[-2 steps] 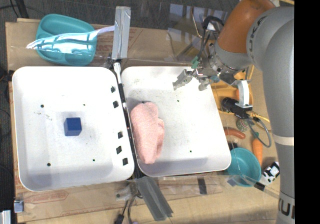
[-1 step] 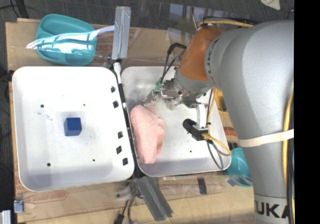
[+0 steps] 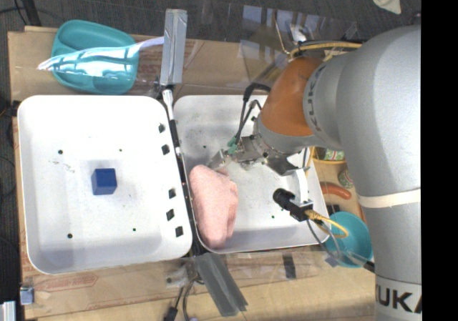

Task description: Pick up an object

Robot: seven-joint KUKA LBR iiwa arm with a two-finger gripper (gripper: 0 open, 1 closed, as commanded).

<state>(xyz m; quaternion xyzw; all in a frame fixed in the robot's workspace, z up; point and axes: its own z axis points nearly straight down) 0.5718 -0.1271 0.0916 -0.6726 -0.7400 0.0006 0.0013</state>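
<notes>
Grey arm [image 3: 372,119] looms over the right bin [image 3: 250,241].
Reaching step: jaws [image 3: 227,159] beside pink cloth [image 3: 213,201]; opening impossible to tell; next, close on it.

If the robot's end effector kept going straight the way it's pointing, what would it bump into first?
Probably the pink cloth. The end effector points toward the left side of the right bin, and its tip sits right by the cloth's top edge. Depth is hard to judge from above, so it might meet the bin floor instead.
</notes>
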